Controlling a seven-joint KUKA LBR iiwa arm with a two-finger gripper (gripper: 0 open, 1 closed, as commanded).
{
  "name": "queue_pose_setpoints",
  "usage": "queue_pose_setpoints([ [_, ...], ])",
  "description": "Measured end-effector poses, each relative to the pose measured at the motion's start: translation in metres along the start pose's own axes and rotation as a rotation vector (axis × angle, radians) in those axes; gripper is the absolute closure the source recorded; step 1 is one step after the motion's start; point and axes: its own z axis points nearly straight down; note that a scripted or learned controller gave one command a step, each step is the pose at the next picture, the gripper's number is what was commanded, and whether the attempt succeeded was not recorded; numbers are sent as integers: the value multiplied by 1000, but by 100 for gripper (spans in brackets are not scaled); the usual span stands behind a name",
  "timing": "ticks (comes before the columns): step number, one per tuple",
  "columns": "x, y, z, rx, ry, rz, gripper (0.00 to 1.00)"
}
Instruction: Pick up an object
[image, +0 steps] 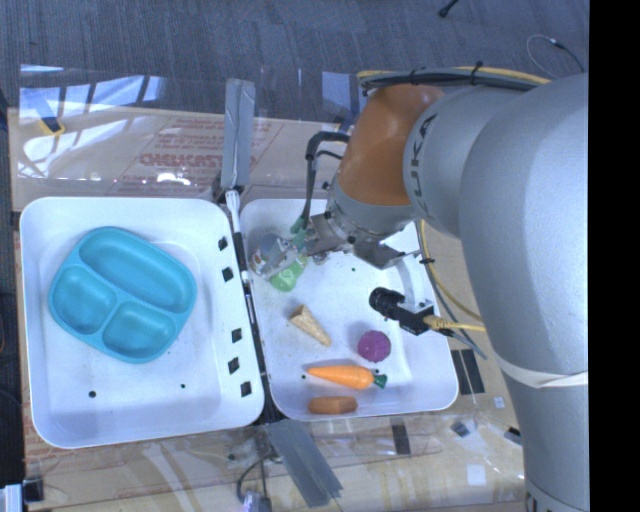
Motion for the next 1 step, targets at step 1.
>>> queue_pose_setpoints([
  [1,-63,22,65,0,0,-94,0],
])
